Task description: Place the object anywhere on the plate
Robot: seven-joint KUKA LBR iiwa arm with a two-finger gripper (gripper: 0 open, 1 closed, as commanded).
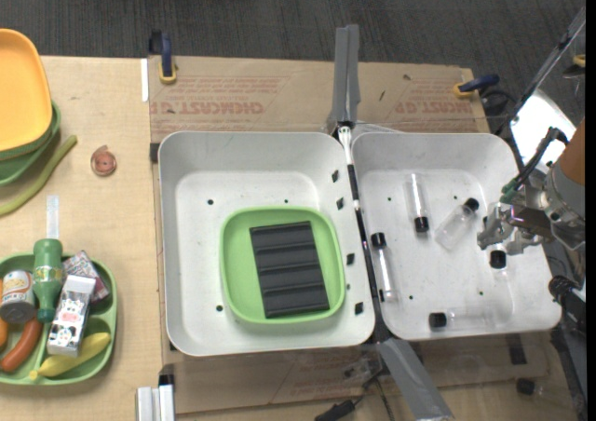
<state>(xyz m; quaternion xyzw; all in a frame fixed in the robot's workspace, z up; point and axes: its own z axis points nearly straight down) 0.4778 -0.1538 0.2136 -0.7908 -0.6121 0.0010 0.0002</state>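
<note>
A green plate [235, 265] lies in the left bin [186, 224]. On it rests a dark grey ribbed block [289, 267] that covers most of its middle. My gripper [498, 231] hangs low over the right side of the right bin [484, 154], far from the plate. Several clear vials with black caps lie in that bin: one [415, 200] near the centre, one [454, 223] just left of the gripper, one [458, 319] at the front. A small black piece [498, 260] sits right under the gripper; I cannot tell whether it is held.
Another vial [380, 265] lies along the seam between the two bins. Left of the bins stand stacked yellow and green dishes [20, 102] and a green tray [93, 359] of toy food. Clamps [166, 61] hold the cardboard at the back.
</note>
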